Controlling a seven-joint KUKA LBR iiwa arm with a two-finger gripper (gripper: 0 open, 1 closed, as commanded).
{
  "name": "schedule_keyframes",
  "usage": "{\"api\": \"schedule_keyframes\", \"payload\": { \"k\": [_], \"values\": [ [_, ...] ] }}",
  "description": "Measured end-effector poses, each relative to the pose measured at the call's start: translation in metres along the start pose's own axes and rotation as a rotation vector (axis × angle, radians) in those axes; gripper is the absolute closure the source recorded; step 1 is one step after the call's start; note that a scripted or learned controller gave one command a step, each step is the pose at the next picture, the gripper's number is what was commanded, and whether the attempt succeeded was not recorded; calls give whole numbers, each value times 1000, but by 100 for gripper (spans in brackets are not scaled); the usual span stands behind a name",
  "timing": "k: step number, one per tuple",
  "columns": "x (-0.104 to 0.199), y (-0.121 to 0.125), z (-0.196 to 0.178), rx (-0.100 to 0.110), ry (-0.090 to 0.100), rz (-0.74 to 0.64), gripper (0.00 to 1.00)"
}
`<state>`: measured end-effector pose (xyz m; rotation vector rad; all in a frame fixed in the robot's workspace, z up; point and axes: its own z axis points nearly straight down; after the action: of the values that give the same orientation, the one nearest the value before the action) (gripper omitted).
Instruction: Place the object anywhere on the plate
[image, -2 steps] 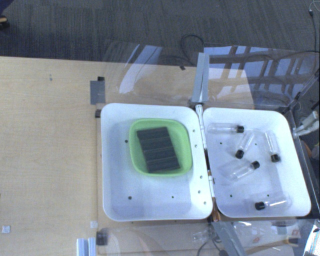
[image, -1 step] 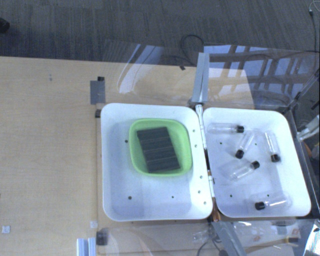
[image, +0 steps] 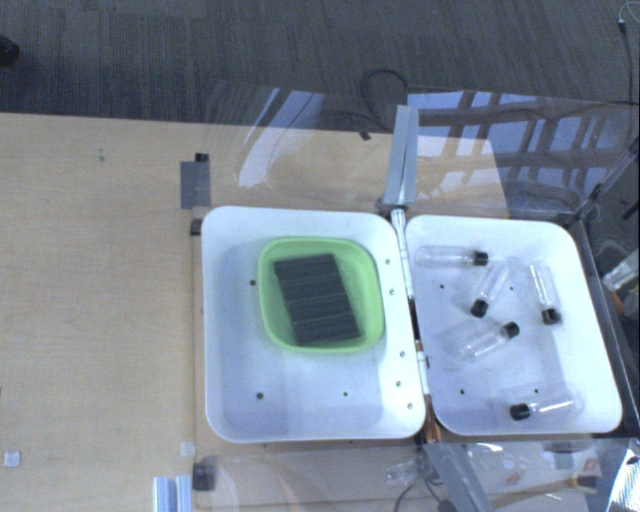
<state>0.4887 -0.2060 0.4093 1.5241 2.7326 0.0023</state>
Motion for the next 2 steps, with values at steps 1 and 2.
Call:
{"api": "schedule_keyframes", "payload": {
  "k": [1,2],
  "values": [
    [0,0,8,-1,0,-277,0],
    [0,0,-29,-2,-3,-553,0]
  ]
}}
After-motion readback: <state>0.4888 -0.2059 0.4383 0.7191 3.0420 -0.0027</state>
